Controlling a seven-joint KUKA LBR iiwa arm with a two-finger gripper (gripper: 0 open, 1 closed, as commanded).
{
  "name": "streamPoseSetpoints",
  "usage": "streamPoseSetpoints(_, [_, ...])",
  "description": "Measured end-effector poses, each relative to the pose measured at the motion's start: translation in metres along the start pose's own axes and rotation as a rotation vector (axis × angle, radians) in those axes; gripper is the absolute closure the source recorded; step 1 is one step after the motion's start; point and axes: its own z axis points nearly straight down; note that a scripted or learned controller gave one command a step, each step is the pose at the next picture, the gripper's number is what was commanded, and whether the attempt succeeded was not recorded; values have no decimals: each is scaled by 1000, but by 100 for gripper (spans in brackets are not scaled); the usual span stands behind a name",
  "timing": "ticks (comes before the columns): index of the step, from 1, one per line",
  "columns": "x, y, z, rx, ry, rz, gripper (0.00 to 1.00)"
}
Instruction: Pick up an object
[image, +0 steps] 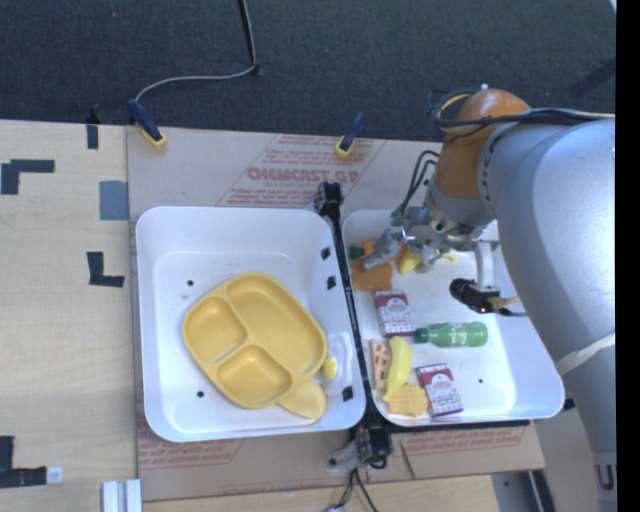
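Camera view: metal two-finger gripper (405, 252) low at right white bin's (520, 395) 12 o'clock, over small yellow-orange toys (407, 263); finger state unclear. Crowded pieces risk a miss.

Dark carpet-like floor (300, 50) behind, pale wooden bench (60, 300), printed cardboard sheet (280, 175) clamped on top, black tape marks (25, 175)

My grey arm (560, 200) reaches in from the right, orange band (470, 150) above the wrist, gripper (405, 250) angled down and leftward, low.
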Motion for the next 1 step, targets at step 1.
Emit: streamPoseSetpoints(1, [-1,-3,-8,10,-2,1,100])
